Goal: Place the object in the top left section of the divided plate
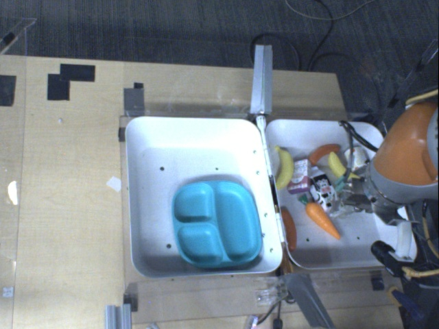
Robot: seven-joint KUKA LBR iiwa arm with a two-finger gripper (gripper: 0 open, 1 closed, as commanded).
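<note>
From my remote seat the light was bright and even, falling from overhead. The two white bins (199, 139) glared almost flat, with a soft grey shadow pooled along the near side of the blue plate (217, 221). The dark carpet (171, 19) at the top stayed dim and grainy. Small toys in the right bin looked soft and smeared, and edges were slightly blurred throughout.

Gripper (341, 199) hemmed by orange plastic carrot (322, 221) just below-left, yellow banana (283, 168) farther left; blue divided plastic plate (217, 221) in left bin sits unobstructed.
</note>
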